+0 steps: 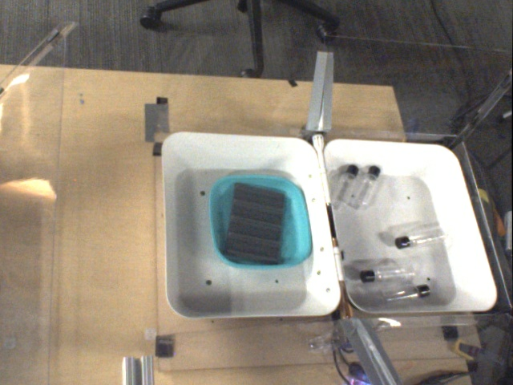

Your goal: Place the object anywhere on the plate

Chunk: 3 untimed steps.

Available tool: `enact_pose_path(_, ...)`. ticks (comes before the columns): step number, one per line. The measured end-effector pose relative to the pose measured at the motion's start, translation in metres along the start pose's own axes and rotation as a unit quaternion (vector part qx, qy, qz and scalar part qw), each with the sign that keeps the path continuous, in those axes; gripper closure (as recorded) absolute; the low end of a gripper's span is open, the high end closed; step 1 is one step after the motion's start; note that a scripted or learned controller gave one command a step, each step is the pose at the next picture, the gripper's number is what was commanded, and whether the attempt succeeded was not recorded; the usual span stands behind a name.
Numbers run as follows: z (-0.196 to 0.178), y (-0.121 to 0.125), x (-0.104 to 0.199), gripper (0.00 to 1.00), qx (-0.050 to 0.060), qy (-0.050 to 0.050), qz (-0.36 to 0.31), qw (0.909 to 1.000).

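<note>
A: What is carried by the surface [80, 239]?

B: Two shallow white bins are set side by side, their inner rims touching. A teal plate [300, 233] is seen in the left bin [184, 289], near its middle. A dark grey ribbed block [256, 223] is laid flat on the plate, within its rim.

A: And what is held in the right bin [458, 215]?

B: Five clear vials with black caps are shown lying on their sides. Two vials [359, 184] are placed close together at the far left corner, one vial [418, 237] is found near the middle, and two more vials [394, 282] are grouped by the near edge.

A: How is the pincer set?

B: Its state cannot be told from this view.

A: What is found beyond the surface?

B: A metal post [321, 95] is fixed at the far end of the seam between the bins. The black base of an office chair [255, 10] is seen on the grey carpet behind.
</note>
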<state>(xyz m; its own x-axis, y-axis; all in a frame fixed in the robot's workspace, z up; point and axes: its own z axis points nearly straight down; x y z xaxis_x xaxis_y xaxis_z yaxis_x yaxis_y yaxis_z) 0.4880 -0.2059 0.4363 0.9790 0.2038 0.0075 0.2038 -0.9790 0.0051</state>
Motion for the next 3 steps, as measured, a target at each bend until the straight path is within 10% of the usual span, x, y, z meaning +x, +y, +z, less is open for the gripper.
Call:
enact_pose_path(1,0.168,-0.002,-0.001,0.0,0.002,-0.003,0.0,1.0)
enact_pose_path(2,0.035,0.0,0.001,0.0,-0.002,0.002,-0.01,0.9999)
enact_pose_path(3,-0.001,0.0,0.001,0.0,-0.002,0.002,-0.002,1.0)
